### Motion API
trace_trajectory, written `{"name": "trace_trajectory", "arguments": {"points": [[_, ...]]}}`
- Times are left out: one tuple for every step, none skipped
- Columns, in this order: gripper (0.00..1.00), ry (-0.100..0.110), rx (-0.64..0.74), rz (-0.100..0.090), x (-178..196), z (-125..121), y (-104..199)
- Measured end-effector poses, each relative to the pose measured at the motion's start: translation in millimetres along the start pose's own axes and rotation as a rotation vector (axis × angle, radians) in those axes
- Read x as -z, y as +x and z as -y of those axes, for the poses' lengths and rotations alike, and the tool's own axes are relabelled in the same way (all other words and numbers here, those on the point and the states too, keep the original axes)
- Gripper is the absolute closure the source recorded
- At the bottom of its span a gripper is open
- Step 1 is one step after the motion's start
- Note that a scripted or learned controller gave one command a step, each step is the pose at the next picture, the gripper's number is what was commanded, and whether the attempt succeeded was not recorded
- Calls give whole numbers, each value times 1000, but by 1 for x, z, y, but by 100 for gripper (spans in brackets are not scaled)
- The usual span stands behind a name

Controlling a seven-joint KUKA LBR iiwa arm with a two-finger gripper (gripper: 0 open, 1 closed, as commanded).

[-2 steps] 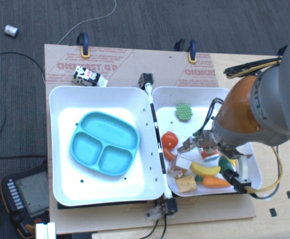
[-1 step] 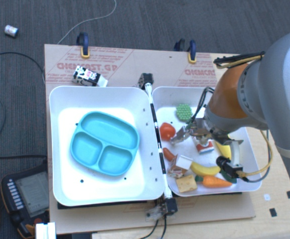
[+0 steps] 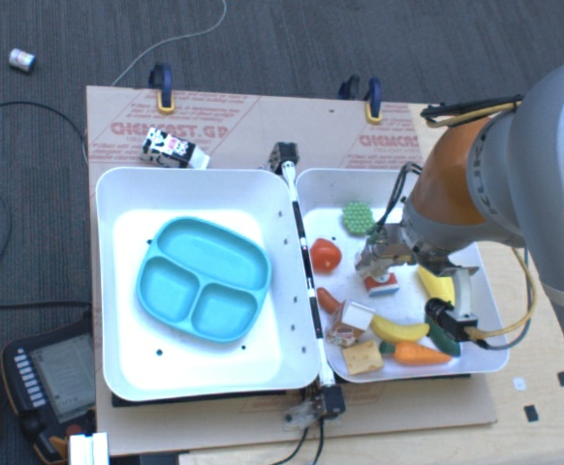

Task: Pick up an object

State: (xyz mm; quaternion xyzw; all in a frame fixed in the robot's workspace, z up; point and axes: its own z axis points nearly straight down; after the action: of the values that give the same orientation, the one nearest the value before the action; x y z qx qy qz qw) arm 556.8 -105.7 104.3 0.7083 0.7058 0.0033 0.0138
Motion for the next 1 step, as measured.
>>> {"name": "trace_trajectory", "arguments": {"points": [[100,0,1,0,10,0,0]]}}
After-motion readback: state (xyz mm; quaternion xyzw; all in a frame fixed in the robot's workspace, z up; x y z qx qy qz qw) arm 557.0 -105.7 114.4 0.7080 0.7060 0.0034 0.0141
